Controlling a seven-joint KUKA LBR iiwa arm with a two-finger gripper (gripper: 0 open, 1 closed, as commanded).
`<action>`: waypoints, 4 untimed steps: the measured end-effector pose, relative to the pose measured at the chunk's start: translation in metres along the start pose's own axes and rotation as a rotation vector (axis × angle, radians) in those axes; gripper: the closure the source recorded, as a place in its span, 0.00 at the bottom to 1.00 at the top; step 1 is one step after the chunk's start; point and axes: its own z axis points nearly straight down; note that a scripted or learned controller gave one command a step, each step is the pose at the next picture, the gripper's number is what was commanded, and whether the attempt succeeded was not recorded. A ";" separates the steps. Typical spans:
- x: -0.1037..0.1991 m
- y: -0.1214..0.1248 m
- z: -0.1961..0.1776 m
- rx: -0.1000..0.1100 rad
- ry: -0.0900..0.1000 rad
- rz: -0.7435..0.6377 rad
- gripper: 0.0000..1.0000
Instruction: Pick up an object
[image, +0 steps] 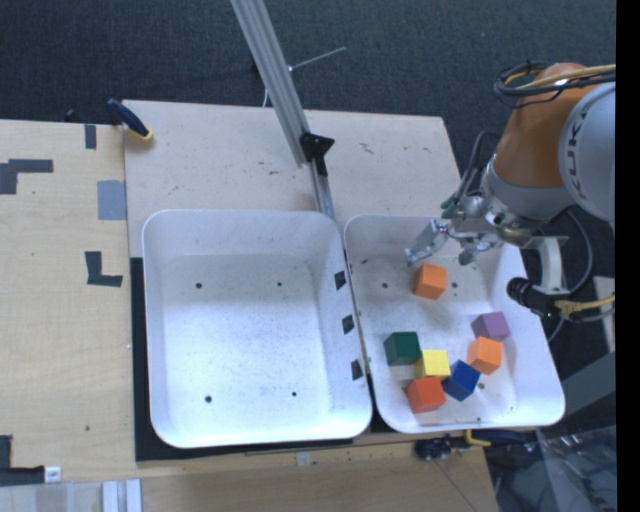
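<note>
camera view | tool (440, 243) over right bin (530, 395), just above lone orange cube (431, 281); whether it is spread or pinched, cannot tell | risk: off-centre descent could nudge cube away, judging by tilt | right bin: green cube (402, 347), yellow cube (435, 362), blue cube (462, 380), purple cube (491, 325) clustered | left bin (160, 260) bare

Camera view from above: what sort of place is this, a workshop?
Probably a robotics test lab: a grey-and-orange robot arm reaches over two white bins, one holding coloured blocks, on a tape-marked bench.
</note>
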 end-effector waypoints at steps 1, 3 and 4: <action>0.007 0.006 0.058 0.001 0.000 -0.001 0.00; 0.006 0.011 0.079 -0.021 -0.006 -0.002 1.00; 0.005 0.012 0.016 -0.011 0.000 0.000 1.00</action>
